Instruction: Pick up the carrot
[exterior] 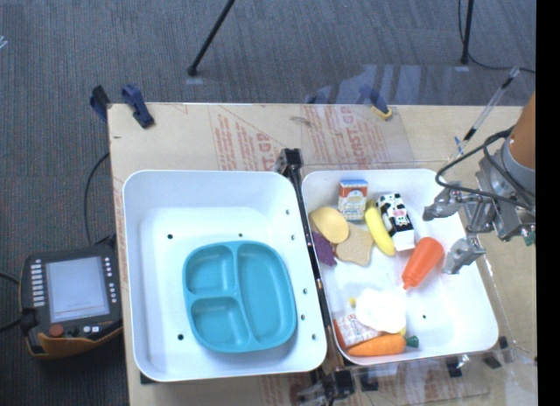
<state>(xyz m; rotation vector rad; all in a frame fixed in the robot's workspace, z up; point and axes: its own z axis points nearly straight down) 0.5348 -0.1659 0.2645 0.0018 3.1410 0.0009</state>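
Observation:
The carrot, orange with a green stub at its right end, lies flat along the front wall of the right bin. My gripper hangs over the right side of that bin, well behind the carrot. Its two fingers point left and stand open with nothing between them. The lower fingertip is close beside a fat orange cone-shaped item, which lies tilted in the bin's middle right.
The right bin also holds a banana, a cow-print carton, a small orange carton, a bread slice, a white lump and a packet touching the carrot. A blue divided plate sits in the left bin.

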